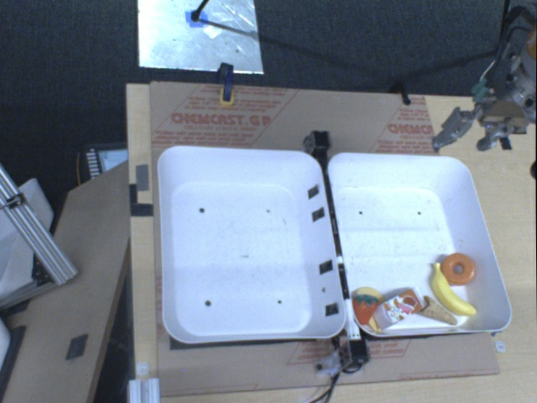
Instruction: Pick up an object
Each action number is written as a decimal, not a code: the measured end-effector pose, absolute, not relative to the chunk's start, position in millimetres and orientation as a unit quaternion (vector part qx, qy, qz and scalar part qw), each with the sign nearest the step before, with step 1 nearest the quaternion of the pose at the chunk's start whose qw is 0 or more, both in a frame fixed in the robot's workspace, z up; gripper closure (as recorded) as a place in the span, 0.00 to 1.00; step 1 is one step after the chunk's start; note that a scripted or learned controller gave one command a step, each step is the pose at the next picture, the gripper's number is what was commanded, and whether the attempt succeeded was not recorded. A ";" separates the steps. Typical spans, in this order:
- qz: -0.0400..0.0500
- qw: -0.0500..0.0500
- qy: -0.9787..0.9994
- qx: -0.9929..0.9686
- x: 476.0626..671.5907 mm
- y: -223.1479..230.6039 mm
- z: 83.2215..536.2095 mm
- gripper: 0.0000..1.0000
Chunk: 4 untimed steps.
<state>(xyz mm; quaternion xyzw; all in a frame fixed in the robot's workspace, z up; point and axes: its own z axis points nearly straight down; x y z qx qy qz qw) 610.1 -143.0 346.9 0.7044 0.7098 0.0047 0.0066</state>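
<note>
2 white bins sit side by side on a brown board: the left bin (239,242) and the right bin (403,225), joined along a dark seam with black clips down the middle.

The objects all lie in the right bin's near edge, clustered toward its front corner. A yellow banana (450,291) curves along the right side, with an orange ring-shaped donut (458,268) touching its upper end. To the left of the banana lies a small tan wedge (438,311), then a red and white packet (396,309), and at the far left of the row an orange and red round toy (366,303) just beside the centre seam. The packet touches both the round toy and the wedge.

The gripper (470,130) hangs at the upper right, above the board beyond the right bin's far right corner, well apart from the objects. Its 2 fingers stand apart, one (449,131) pointing down and to the left, the other by the right edge; nothing is between them.

Behind the board, on the dark floor, lies a shiny metal sheet (200,23) with a blue mark on it. A yellow clamp (226,86) grips the board's far edge.
</note>
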 end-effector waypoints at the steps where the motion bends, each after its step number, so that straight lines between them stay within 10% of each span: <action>1: 0.005 0.004 0.712 0.702 616.5 -53.8 428.9 0.00; 2: 0.006 0.004 0.711 0.703 532.6 -7.0 534.6 0.00; 3: 0.002 0.001 0.709 0.705 484.7 -15.5 536.2 0.00; 4: 0.002 0.001 0.711 0.703 486.4 44.8 535.1 0.00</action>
